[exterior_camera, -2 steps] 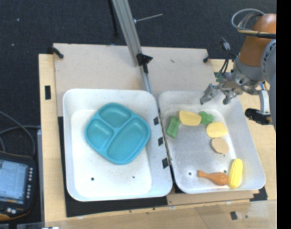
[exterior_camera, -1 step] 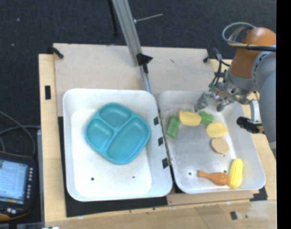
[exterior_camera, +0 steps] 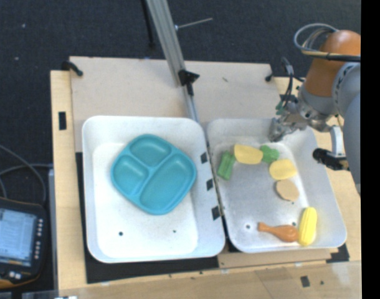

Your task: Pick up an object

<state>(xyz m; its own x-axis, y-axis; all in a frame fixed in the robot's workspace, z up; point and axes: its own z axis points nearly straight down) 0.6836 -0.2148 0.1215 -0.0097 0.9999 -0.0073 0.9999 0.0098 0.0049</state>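
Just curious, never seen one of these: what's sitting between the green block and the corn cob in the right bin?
In the camera view, between the green block and corn cob: mostly bare bin floor.

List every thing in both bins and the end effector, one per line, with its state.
end effector: over the right bin's far edge, holding nothing visible
blue plate: flat in the left bin
green block: lying at the right bin's left side
yellow lemon: resting beside small green piece
corn cob: lying beside orange drumstick
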